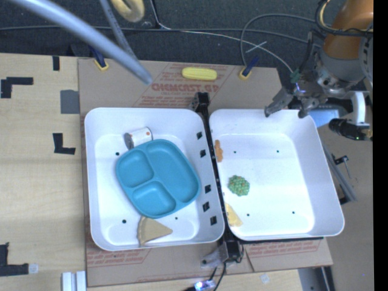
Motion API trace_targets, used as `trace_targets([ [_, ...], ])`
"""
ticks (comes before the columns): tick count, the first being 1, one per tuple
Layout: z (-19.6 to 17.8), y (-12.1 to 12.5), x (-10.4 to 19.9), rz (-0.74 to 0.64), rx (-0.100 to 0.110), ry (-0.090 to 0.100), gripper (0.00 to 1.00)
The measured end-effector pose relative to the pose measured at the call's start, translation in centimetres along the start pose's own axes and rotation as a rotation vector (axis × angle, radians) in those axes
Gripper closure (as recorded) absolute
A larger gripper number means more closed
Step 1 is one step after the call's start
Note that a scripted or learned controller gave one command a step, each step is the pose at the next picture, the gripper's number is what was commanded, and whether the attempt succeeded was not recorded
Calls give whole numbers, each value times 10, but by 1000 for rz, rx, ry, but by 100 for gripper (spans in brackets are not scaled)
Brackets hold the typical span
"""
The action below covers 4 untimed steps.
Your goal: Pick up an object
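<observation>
My gripper [286, 110] hovers over the far edge of the right bin [315, 162], fingers spread open with nothing between them. Below it in that bin lie a green broccoli-like piece [239, 185] near the middle, a small orange piece [218, 151] against the left wall, and a tan piece [233, 216] at the near left. The left bin [97, 162] holds a blue divided plate [159, 177], a small white and red cup [139, 137] on its side, and a tan wedge [151, 230].
A yellow oblong object [199, 73] lies on the cardboard behind the bins. A grey pole [79, 23] slants across the upper left. Black clips [206, 162] join the two bins along the middle divider. Cables [267, 47] loop behind the right bin.
</observation>
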<state>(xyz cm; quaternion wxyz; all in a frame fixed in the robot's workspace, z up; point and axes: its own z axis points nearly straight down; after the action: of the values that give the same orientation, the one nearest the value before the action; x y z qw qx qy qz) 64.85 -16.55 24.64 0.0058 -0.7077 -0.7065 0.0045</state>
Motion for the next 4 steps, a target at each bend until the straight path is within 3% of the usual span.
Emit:
trace_targets([
  [1,-9,2,0,-3,-13,-2,0],
  [2,51,11,0,-4,-8,-2,0],
  [4,162,7,-6,-4,-13,-4,0],
])
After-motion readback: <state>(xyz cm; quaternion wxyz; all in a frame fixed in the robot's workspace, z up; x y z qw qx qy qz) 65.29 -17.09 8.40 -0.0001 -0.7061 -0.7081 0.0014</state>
